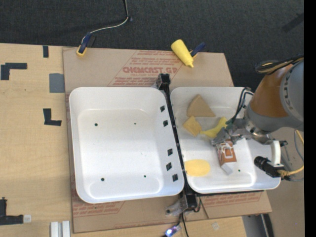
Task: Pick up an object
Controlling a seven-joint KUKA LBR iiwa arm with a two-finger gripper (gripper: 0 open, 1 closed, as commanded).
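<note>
The gripper point(224, 141) sits low in the right bin point(247, 181), directly over a small orange-and-white carton point(227, 157) beside the banana point(216, 128), apparently to grasp it, though I cannot tell its opening or hold.

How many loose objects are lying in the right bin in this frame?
5: a tan wedge at the back, a yellow block, a banana, an orange-and-white box under the gripper, and a yellow oval in front. The arm may hide more.
</note>
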